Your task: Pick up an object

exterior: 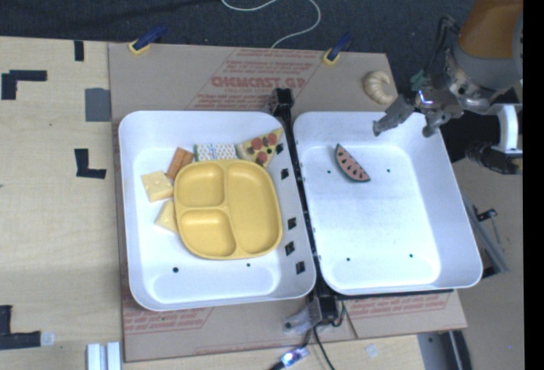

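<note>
The claw [406, 123] is hanging over the upper right corner of the right bin [442, 258], with its two dark fingers spread wide apart and nothing lying between them. The nearest thing to pick is the watermelon slice toy [350, 164], which is lying flat on the floor of that right bin, in its upper left part, well clear of the walls. From the claw, the slice is lying down and to the left in the camera view, near but not beneath it, so the coming move is likely needing a short shift toward the bin's middle before any descent. The slice's long axis is running at a slant, from upper left to lower right, and the fingers seem to be spread roughly across the view, though at this distance their exact line is hard to judge; some wrist turn may be called for so they close across the narrow width. The yellow divided plate [228, 208] and the small food toys around it are sitting in the left bin [140, 190], much farther off.
</note>
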`<state>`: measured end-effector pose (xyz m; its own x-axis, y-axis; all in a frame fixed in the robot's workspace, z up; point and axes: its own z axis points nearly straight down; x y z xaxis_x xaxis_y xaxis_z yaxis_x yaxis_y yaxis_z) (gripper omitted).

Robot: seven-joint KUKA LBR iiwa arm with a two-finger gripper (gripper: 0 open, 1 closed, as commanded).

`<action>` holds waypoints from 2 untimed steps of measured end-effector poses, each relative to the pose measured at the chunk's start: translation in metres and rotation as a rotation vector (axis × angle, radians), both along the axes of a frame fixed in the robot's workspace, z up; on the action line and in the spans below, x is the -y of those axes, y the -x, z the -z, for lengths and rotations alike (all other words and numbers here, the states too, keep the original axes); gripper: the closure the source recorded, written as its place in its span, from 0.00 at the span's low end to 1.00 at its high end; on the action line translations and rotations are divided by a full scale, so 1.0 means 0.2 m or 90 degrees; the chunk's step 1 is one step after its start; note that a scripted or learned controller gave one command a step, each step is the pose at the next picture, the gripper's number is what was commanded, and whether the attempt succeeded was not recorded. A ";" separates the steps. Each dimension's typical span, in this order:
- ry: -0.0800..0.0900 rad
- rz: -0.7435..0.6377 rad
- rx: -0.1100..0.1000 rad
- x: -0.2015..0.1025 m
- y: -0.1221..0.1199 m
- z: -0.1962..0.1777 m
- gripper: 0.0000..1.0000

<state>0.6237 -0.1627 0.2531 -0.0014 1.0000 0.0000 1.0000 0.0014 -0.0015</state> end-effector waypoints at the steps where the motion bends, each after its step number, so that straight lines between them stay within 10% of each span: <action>1: 0.000 0.000 -0.004 0.02 -0.01 0.32 0.00; 2: 0.000 0.000 -0.003 0.03 0.00 0.54 0.00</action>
<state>0.6240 -0.1690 0.1454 -0.0015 1.0000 -0.0006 1.0000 0.0015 -0.0065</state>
